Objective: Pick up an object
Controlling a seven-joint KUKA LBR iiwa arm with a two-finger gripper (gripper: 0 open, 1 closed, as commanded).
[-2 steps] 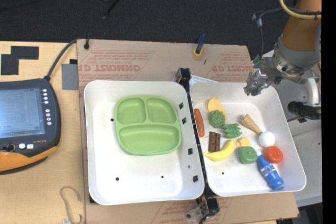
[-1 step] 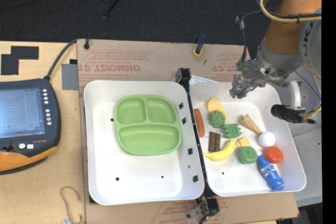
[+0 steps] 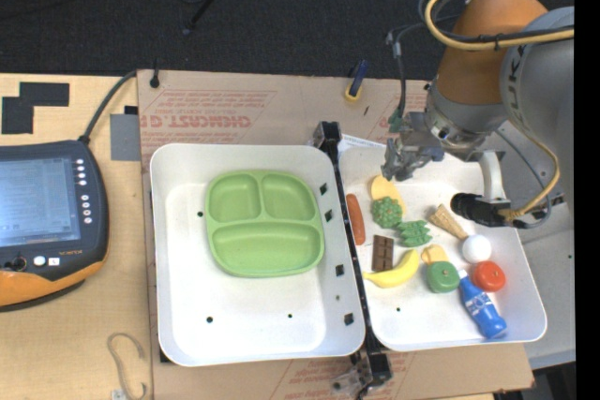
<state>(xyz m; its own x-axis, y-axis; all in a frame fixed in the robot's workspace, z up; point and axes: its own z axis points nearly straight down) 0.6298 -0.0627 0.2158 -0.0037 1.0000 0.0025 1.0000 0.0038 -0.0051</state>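
Showing a bulky grey metal arm [image 3: 539, 98] wearing a glossy rounded orange band [image 3: 487, 33] above the wrist, trailing a looping yellow-and-black cable [image 3: 441, 9] over it, ending in a small dark grey two-finger gripper [image 3: 403, 166] hanging off a pale collar.

The bench [image 3: 75, 122] is topped with a flattened cardboard sheet [image 3: 244, 112] printed in red. 2 shallow white bins sit side by side on it: the left bin [image 3: 178, 295] and the right bin [image 3: 525, 318], touching along their inner edges. A teach pendant [image 3: 47, 220] lies at the bench's left edge.
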